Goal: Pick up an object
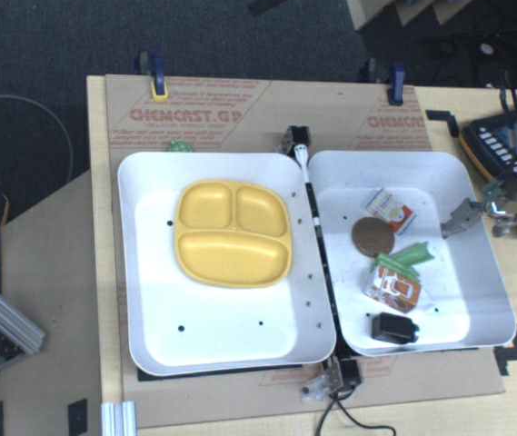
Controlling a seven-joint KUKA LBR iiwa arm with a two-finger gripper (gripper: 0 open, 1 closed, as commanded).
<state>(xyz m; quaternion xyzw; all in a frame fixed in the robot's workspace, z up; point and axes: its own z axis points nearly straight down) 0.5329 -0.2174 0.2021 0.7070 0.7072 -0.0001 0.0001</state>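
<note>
Several items crowd the right bin [476, 271], so the gripper [462, 218], finger state indeterminable, may snag two, such as green piece [412, 254] and packet [392, 287].

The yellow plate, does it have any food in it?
Empty. All three sections of the yellow divided plate show bare yellow.

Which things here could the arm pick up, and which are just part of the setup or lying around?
Pickable, in the right bin:
brown disc
small carton
green piece
orange and white packet
black block
gripper at this bin's right rim

Just lying about:
yellow divided plate in the left bin
blue clamps on the board
</note>
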